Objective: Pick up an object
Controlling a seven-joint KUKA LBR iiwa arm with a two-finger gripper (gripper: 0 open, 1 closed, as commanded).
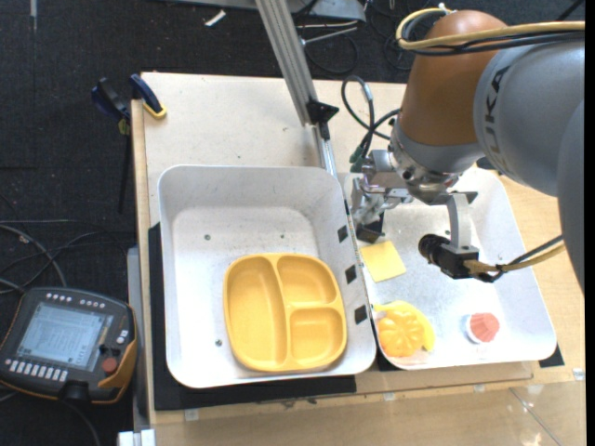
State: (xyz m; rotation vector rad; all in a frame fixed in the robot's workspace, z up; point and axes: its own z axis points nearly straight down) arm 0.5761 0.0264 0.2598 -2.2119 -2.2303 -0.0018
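tool (372,223) low in right bin (521,277), grip state cannot tell, nothing seen held | near: yellow moulded piece (403,331), red piece (482,326) | farther: flat yellow piece (383,261) just below tool | risk: thin piece slips, pinch closes empty

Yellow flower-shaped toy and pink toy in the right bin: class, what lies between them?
Camera view: only bare white bin floor lies between the yellow flower-shaped toy and the pink toy.
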